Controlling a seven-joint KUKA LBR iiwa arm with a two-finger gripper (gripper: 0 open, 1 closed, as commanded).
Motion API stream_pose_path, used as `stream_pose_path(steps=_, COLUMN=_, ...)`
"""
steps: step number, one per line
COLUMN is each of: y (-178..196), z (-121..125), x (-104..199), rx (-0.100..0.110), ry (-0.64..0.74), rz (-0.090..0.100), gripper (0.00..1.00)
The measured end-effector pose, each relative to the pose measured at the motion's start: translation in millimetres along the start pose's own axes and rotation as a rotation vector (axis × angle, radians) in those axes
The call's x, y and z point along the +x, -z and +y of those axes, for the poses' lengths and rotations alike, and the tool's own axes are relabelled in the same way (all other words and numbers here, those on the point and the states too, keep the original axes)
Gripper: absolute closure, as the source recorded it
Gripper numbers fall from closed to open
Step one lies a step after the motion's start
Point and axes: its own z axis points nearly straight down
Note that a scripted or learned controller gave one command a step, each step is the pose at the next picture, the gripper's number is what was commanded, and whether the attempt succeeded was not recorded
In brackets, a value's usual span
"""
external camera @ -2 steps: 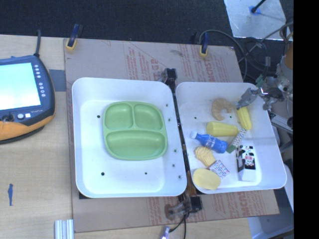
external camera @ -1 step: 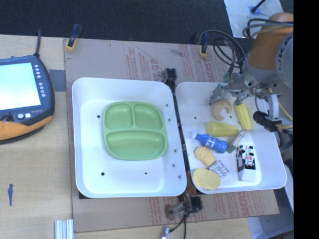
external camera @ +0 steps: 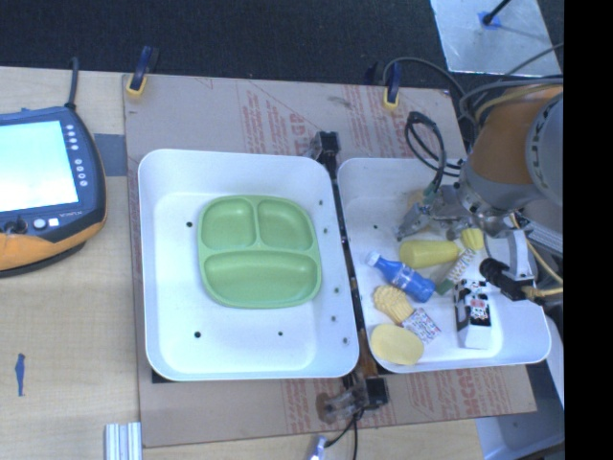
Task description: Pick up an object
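The gripper [external camera: 421, 220] hangs low in the right bin [external camera: 378, 185], its fingers spread and holding nothing; it sits just up-left of the yellow banana-shaped toy [external camera: 429, 252], the nearest thing to pick. The toys are packed close; the blue bottle [external camera: 402, 278] touches the banana's lower side, so closing here may nudge the pile or snap shut on air; the banana's smooth, rounded skin may also slip free.

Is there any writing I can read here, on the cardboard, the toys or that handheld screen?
Brown cardboard sheet: red print, too faint and blurred to read.
Black-and-white box: markings too small to read.
Small patterned packet: print unreadable.
Grey handheld screen pendant: display blank white, button labels too small.
Nothing reads clearly.
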Motion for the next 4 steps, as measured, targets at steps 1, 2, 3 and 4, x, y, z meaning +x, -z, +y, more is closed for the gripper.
stream_pose_path(steps=1, y=0.1, z=-41.8, x=11.7, rx=-0.002, ry=-0.001, rz=0.0, gripper=0.0)
stream_pose_path(steps=2, y=0.5, z=41.0, x=-29.3, rx=0.015, ry=-0.002, rz=0.019, gripper=0.0)
stream_pose_path(steps=3, y=2.1, z=52.2, x=-47.9, rx=-0.002, ry=0.005, rz=0.02, gripper=0.0)
stream_pose_path(steps=4, y=19.0, z=-79.7, x=-53.6, rx=0.001, ry=0.003, rz=0.01, gripper=0.0)
